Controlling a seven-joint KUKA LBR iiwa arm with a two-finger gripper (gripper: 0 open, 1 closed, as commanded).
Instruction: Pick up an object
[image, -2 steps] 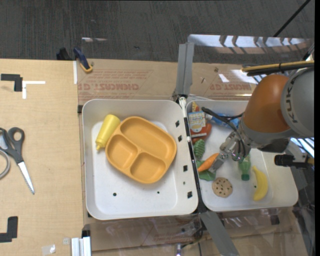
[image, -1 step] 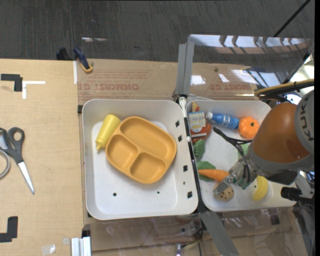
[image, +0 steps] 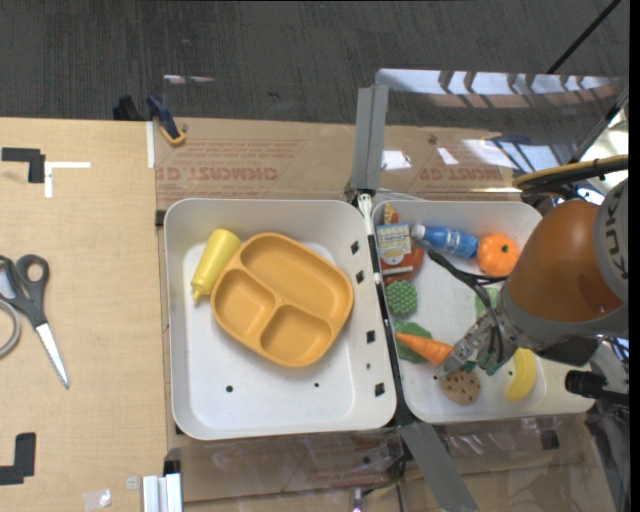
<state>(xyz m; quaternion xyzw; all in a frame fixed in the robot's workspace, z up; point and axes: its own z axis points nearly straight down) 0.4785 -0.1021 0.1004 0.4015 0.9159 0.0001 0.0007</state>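
Approach step, by the look of it: end effector (image: 478, 347) low in the right bin (image: 440, 400), among the toy food, just above a brown cookie (image: 460, 386) and beside a toy carrot (image: 424, 348). Cannot tell how far open, nor whether anything is held; too small and cluttered to read.

Likely targets close at hand: cookie under the tip, carrot to its left, yellow banana-like piece (image: 520, 374) on the other side. Further back in the same bin: green ridged round piece (image: 401, 297), blue bottle (image: 447, 240), orange fruit (image: 497, 254), small printed carton (image: 392, 241).

Next move, as a judgement: settle on one item, centre over it, descend to contact, close, lift straight up clear of neighbours. Risk of nudging carrot or cookie aside.

Left bin (image: 190, 400): yellow divided plate (image: 283, 298), yellow bottle (image: 214, 262) touching its edge. Scissors (image: 35, 305) on the desk (image: 80, 400), well apart.

Hidden: right bin's far corner behind the arm's orange band; green leafy scrap partly covered.
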